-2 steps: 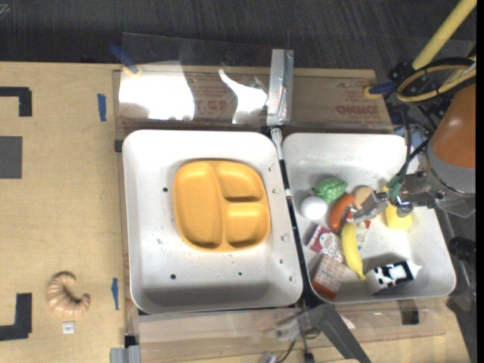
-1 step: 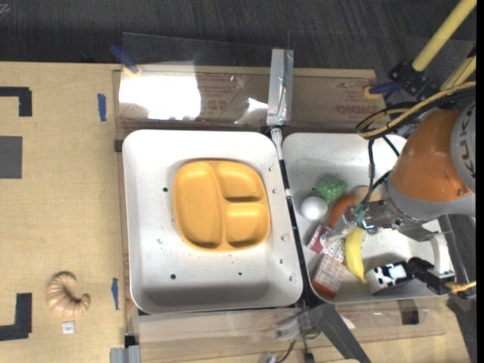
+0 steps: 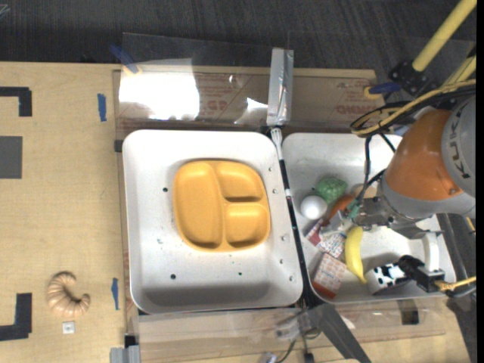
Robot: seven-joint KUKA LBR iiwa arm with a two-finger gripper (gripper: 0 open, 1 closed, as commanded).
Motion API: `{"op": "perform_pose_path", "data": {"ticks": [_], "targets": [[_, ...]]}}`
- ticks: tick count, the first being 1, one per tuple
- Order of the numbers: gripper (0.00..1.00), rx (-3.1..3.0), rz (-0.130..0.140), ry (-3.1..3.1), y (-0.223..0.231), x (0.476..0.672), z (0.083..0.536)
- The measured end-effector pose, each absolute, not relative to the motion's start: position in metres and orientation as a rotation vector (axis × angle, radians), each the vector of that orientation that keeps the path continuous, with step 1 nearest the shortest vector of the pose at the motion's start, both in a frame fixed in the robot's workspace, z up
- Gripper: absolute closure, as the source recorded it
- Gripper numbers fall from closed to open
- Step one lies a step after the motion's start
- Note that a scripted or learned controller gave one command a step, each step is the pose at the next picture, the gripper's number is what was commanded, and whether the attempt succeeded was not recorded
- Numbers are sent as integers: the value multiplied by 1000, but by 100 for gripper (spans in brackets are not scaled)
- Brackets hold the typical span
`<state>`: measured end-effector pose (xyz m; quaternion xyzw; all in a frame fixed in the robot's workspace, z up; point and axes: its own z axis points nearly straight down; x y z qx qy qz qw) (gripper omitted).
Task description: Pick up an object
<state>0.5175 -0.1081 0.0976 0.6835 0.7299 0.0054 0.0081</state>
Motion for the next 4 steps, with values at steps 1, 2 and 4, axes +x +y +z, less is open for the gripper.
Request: {"op": "perform_pose_path", "data": {"ticks": [1, 2, 4], "targets": [[0, 2151, 32, 2260, -114, 507, 96], [0, 2034, 5, 2387, -134, 481, 174], [0, 2311, 30, 2142, -160, 573, 92]]}}
